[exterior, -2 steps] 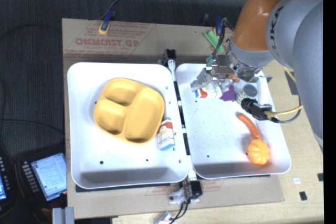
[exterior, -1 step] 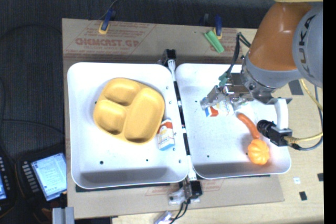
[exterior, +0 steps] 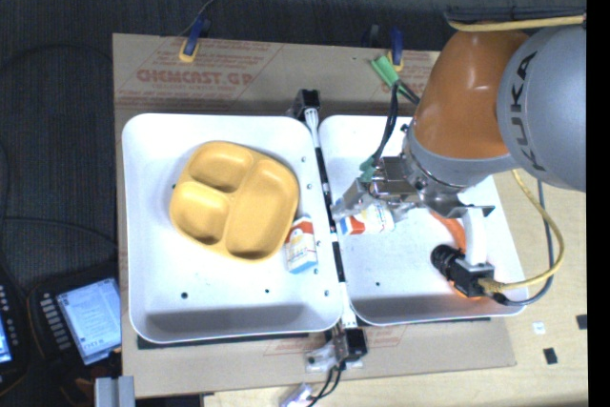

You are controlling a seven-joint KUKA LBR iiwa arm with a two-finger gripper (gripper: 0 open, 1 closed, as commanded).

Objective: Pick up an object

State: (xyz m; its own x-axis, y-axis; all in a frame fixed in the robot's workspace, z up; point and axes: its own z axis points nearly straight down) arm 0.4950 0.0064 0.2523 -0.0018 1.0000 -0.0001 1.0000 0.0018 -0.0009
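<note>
- Near wall of the right white plastic bin [exterior: 410, 305]: bare floor in front of it. An orange scrap [exterior: 456, 226] peeks out beside the wrist hardware. It is mostly covered, and I cannot say what it is.
- Left white plastic bin [exterior: 229, 319]: a small white bottle with a red and blue label [exterior: 301, 245] lies against the wall next to the divider. That is a poor pick, because there is no room on the wall side.
- Likely target is the small white packet with a red-orange end [exterior: 370, 222]. It lies on the right bin's floor near the divider, just below the claw [exterior: 360, 195].
- The claw hangs low over that packet, and the wrist shadows it. I cannot tell whether it is open or closed, or whether it touches the packet.
- To do this well, I would centre over the packet's white middle, align across its narrow side, keep clear of the divider, go down to the floor and close. I would lift slowly and check that the packet rises.
- Mustard-yellow three-part moulded plate [exterior: 233, 197]: wide and smooth, in the middle of the left bin. I judge it too broad for this claw.
- The grey and orange arm [exterior: 496, 110] hides the right bin's far right corner, so anything there is unseen.
- Far edge of the worktop [exterior: 553, 357]: a brown printed board [exterior: 191, 71] under the bins, with its lettering only partly legible.
</note>
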